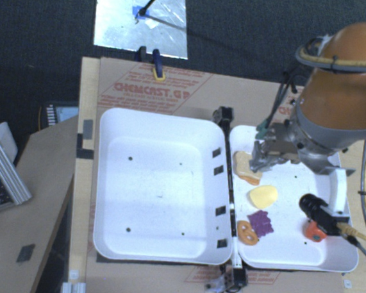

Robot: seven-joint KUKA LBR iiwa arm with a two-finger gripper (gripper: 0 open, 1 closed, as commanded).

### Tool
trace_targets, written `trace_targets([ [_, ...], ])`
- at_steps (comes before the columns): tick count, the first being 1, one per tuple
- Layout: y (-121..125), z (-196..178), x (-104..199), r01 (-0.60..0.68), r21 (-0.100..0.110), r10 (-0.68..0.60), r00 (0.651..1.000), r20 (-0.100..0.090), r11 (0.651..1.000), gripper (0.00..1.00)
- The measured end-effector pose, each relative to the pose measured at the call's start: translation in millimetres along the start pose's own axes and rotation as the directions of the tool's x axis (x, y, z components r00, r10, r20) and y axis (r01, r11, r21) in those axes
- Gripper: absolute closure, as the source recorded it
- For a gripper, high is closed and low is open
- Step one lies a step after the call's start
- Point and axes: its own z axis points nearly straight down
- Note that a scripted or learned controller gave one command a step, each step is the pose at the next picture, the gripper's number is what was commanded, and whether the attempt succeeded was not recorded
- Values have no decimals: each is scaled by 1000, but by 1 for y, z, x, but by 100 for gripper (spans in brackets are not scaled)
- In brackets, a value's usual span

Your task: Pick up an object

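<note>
My gripper (259, 163) hangs low over the upper left part of the right bin (336, 257). Its tip sits right beside a tan, bread-like piece (245, 170), touching or nearly touching that piece's right side. Below it lie a yellow piece (263, 197), a purple bunch of grapes (263, 222) and a small brown pretzel (247, 233). A small orange-red item (314, 232) lies nearer the bin's right wall. Nothing is visibly lifted.
The left bin (113, 136) stands beside the right one, with a black-clipped divider (225, 179) between them. The arm's big orange and grey body (346, 87) hangs over the right bin's far side. A cardboard sheet (156, 88) lies under both bins.
</note>
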Motion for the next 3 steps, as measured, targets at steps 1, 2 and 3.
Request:
trace_targets([
  [1,24,-85,83,-1,-6,1,1000,-2,1000,100],
  [2,100,-70,144,-6,2,6,1000,2,1000,100],
  [3,62,-115,55,-21,1,21,1000,4,1000,100],
])
